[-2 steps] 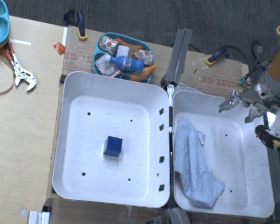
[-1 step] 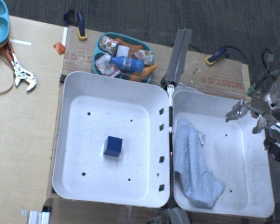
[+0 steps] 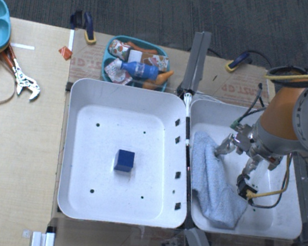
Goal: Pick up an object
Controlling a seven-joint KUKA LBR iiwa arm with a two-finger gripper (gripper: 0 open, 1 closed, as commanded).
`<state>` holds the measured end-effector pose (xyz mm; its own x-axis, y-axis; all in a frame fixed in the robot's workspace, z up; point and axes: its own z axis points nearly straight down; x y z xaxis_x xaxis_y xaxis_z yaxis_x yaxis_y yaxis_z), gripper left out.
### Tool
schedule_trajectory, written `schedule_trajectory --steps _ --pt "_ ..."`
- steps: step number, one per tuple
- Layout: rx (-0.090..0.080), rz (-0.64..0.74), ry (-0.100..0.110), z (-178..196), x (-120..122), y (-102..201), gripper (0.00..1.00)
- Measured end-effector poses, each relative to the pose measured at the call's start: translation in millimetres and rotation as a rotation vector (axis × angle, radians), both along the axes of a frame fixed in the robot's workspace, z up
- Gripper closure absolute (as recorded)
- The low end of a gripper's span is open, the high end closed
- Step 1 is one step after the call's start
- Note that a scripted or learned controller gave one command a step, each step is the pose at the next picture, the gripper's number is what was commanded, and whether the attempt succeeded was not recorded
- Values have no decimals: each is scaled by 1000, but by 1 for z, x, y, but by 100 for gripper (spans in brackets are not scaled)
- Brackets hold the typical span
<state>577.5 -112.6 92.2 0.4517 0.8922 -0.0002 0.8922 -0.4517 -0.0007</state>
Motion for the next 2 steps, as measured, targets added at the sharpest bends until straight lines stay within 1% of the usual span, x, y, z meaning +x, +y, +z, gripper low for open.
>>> schedule_trajectory --steps 1,2 --pt "-1 228 0 61 -16 -46 0" --pt "-1 228 0 61 -16 -46 0"
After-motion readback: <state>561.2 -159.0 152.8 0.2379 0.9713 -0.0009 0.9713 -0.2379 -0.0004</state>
